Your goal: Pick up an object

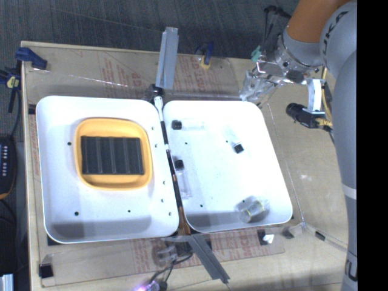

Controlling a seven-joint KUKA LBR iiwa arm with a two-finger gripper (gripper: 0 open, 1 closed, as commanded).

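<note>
Bench (91, 65) bears 2 white bins (60, 211), apparently touching.

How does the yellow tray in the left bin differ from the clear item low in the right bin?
The yellow tray is large, opaque and rounded-rectangular, with dark slots; the clear item is small, see-through and roundish. The tray lies mid-bin in the left bin; the clear item sits near the front rim of the right bin. Both lie apart from the claw.

Both bins white: left bin (54, 162), right bin (212, 162). Yellow-orange tray (85, 139) with dark grey ribbed insert, small black block (237, 148), pale clear cup (251, 208), grey arm (342, 96) with orange band (315, 8), tan bench (91, 62), blue clamp (29, 57)
</note>
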